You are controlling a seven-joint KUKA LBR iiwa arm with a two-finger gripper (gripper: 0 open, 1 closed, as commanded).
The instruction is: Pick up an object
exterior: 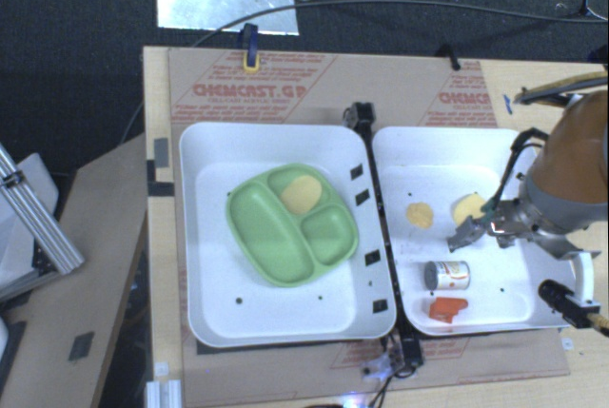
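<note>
Gripper (473,232) over right bin (419,145), fingers apart, nothing between them.
Pale yellow rounded object (466,205) lies on the bin floor just beside the fingertips, near a smaller yellow-orange piece (420,215).

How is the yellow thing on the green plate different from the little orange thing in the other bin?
The yellow piece lies in a compartment of the green plate in the left bin; the orange piece lies on the right bin's bare floor. The yellow one is paler and larger. Both are roundish and lie free.
</note>
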